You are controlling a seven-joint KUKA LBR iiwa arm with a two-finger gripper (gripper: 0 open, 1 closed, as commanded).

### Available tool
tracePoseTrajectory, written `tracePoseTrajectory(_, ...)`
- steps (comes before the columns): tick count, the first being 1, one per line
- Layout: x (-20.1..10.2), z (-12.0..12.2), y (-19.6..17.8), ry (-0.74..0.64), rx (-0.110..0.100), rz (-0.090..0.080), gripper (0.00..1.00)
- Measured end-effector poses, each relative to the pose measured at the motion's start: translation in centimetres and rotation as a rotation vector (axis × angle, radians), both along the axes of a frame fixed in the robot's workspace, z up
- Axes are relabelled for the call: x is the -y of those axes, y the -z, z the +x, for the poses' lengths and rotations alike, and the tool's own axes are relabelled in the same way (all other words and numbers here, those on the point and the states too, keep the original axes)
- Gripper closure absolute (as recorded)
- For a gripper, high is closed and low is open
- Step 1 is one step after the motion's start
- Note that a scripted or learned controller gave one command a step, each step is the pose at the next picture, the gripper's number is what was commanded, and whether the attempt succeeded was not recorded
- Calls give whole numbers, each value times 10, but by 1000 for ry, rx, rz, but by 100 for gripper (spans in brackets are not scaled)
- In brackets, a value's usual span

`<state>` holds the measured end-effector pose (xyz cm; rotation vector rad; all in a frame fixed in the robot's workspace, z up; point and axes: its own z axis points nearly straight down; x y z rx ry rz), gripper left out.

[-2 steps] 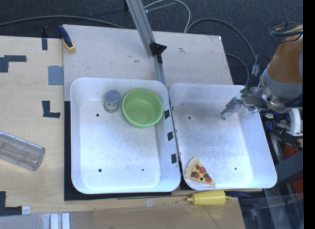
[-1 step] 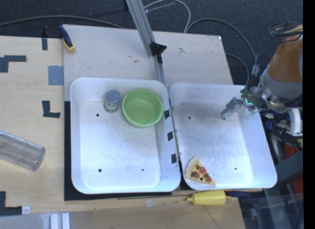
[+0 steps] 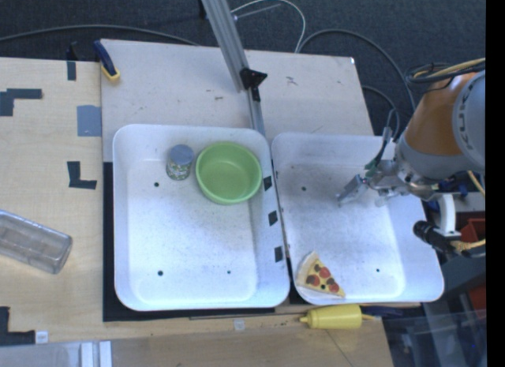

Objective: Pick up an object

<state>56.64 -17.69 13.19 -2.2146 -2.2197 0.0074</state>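
Observation:
My gripper (image 3: 353, 190) hangs over the bare floor of the right bin (image 3: 410, 282), in its upper middle, at the end of the grey arm with the orange band (image 3: 439, 125) coming in from the right. A toy pizza slice (image 3: 319, 274) lies in that bin's front left corner, well below and left of the gripper. In the left bin (image 3: 126, 278) a green bowl (image 3: 229, 172) stands at the back right, and a small can (image 3: 180, 162) stands just left of the bowl.
A yellow bottle (image 3: 335, 317) lies on the bench outside the right bin's front edge. A clear plastic container (image 3: 31, 241) lies far left. A slanted metal pole (image 3: 227, 30) rises behind the bins, and cables (image 3: 331, 38) trail at the back right.

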Motion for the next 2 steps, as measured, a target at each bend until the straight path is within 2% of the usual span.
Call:
tracePoseTrajectory(1, 0, 0, 44, 0, 8, -4, 0)
tracePoseTrajectory(2, -1, 1, 32, -1, 8, -1, 100)
